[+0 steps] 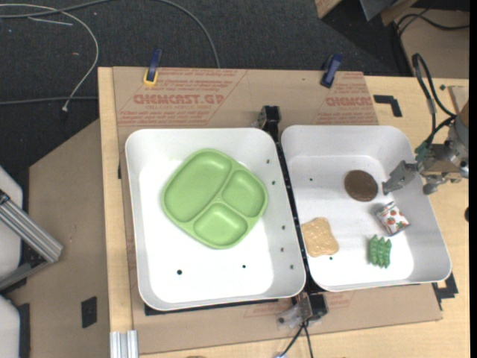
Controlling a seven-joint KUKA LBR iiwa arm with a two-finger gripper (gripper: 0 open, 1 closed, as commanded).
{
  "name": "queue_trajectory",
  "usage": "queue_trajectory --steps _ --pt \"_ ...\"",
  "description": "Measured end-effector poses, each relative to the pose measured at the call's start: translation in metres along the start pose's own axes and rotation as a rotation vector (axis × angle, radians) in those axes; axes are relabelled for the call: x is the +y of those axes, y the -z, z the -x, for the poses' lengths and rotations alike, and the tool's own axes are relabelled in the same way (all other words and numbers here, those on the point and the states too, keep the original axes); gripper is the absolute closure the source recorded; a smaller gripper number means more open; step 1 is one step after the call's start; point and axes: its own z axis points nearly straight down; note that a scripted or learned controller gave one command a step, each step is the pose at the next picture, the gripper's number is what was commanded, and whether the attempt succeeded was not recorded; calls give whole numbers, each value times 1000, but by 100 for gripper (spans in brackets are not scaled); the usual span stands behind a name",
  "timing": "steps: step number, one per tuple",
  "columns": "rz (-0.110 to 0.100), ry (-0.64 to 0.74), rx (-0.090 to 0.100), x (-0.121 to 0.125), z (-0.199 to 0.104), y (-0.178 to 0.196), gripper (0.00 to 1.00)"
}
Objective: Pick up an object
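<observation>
Hovering at the right bin's [417, 144] right rim, your gripper [410, 179] shows jaws spread, holding nothing; the brown disc [361, 186] lies just left; picking remains undone.

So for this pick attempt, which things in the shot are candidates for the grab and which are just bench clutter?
Part of the job:
- gripper, over the right bin
- brown disc
- small red and white carton
- green bumpy piece
- tan cracker-like piece
- green divided plate in the left bin

Just lying about:
- two blue clamps
- cardboard sheet
- cables
</observation>
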Motion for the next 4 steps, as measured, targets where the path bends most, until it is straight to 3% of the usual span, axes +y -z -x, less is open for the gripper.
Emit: queue_trajectory --steps 1,3,4 --pt "14 4 -3 3 -1 7 0" --pt "8 4 -1 -1 -9 -92 0" --pt "10 4 -2 -1 -10 -124 0"
